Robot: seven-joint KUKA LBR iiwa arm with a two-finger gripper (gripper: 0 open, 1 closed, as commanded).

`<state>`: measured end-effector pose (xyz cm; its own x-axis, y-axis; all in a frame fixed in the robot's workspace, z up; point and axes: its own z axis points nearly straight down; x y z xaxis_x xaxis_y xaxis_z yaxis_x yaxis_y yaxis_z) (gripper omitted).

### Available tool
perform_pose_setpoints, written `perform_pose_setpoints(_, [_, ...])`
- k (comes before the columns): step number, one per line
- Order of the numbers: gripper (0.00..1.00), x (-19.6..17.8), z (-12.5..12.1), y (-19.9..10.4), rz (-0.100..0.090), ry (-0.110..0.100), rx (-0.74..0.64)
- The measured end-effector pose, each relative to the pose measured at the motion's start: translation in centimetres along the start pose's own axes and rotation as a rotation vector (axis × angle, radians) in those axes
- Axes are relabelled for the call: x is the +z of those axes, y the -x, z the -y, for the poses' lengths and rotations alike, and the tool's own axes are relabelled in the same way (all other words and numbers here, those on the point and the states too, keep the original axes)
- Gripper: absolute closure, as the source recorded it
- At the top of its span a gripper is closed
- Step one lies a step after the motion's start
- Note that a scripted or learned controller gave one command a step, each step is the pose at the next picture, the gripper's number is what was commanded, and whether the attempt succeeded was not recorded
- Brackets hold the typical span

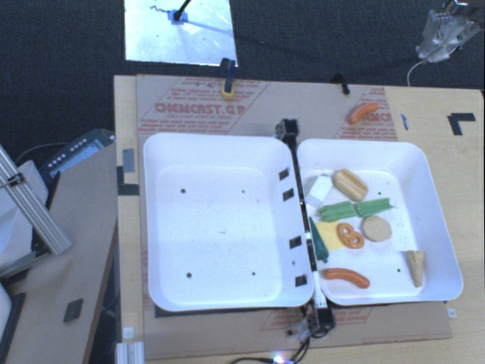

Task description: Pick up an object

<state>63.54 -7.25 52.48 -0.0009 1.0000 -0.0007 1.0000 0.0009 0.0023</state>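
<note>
The right bin (433, 203) holds several toy foods: a tan bread roll (349, 183), a white block (320, 189), a long green piece (355, 208), an orange pretzel (350, 236), a round tan cookie (377, 228), a yellow wedge (329, 240), an orange sausage (346, 277) and a tan cone (415, 266). My gripper (445, 38) hangs at the top right corner, well beyond the bench's far edge and far from the bin, with nothing seen in it.
The left bin (220, 218) sits beside the right one, with black clips (295, 218) along the shared wall. A second orange sausage (363, 113) lies on the bench behind the right bin. A yellow-and-blue clamp (227, 82) stands at the back edge.
</note>
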Motion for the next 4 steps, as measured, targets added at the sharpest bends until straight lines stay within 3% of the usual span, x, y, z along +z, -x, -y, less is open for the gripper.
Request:
perform_pose_setpoints(1, [1.0, 1.7, -3.4, 4.8, 0.002, 0.001, 0.002])
perform_pose_setpoints(2, [1.0, -1.2, -3.3, -2.8, -0.002, 0.004, -0.011])
perform_pose_setpoints(4, [1.0, 1.1, -3.3, -2.7, 0.0, 0.001, 0.0])
